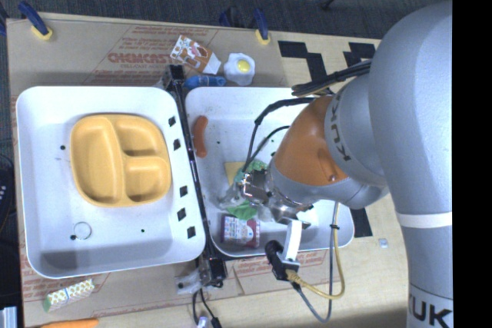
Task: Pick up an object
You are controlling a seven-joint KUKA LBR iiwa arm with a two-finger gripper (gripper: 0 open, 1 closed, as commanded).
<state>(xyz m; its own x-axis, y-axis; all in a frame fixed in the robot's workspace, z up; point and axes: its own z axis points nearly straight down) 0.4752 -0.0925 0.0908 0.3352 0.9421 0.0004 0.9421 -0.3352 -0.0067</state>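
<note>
The grey arm with its orange band (311, 146) reaches from the right down into the right white bin (223, 100). Its gripper (247, 192) sits low among the objects near the bin's middle, over a green item (243, 210) and a yellow piece (233, 170). A dark red packet (240, 230) lies just in front of it near the bin's front wall. An orange sausage-shaped object (201, 135) lies along the bin's left wall. The wrist hides most of the bin's right half.
The left white bin (38, 165) holds a yellow divided tray (121, 159) and a small clear ring (82, 230). Behind the bins on the cardboard lie a patterned packet (188, 52), a blue item (204, 81) and a white-yellow object (240, 67). Cables hang at the front.
</note>
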